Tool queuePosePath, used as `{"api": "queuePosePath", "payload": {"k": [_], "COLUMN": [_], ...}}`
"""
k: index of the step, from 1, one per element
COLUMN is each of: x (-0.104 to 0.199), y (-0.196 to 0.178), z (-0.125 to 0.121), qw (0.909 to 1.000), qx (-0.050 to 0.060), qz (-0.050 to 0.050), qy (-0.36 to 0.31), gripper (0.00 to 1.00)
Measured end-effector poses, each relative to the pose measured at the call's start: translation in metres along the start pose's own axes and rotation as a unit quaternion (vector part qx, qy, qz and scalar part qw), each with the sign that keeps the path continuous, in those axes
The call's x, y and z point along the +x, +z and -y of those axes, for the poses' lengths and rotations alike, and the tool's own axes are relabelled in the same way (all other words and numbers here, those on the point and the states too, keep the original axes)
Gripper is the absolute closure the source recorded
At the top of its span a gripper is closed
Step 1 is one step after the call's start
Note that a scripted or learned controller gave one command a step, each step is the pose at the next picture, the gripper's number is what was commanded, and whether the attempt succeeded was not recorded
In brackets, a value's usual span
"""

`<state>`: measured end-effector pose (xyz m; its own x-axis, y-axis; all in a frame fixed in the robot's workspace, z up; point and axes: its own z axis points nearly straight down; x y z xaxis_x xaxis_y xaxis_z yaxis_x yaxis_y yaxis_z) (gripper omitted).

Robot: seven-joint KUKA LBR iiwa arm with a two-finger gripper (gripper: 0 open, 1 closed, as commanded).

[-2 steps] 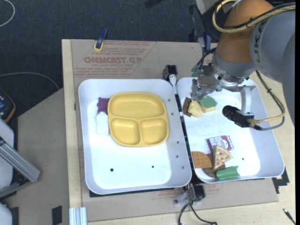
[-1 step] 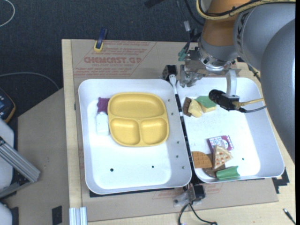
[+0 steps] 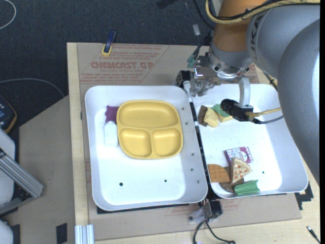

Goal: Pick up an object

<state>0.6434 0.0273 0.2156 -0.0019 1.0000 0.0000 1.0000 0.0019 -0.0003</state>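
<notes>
One arm [image 3: 284,50] bends low — gripper [image 3: 200,85] over the bins' shared rim [image 3: 193,117].

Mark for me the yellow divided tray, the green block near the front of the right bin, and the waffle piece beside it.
yellow divided tray [image 3: 150,127]: camera view, on the ridge where its compartments meet.
green block [image 3: 247,188]: camera view, middle of its top face.
waffle piece [image 3: 219,173]: camera view, centre of its brown gridded surface.

Two white bins [image 3: 96,151], one yellow tray [image 3: 150,128]
</notes>
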Motion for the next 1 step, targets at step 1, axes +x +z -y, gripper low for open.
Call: {"api": "queuePosePath", "payload": {"k": [1], "x": [-0.0013], "y": [0.0002], "z": [-0.0059], "qw": [1.0], "qx": [-0.002], "qz": [0.001], "qy": [0.0], "gripper": [1.0]}}
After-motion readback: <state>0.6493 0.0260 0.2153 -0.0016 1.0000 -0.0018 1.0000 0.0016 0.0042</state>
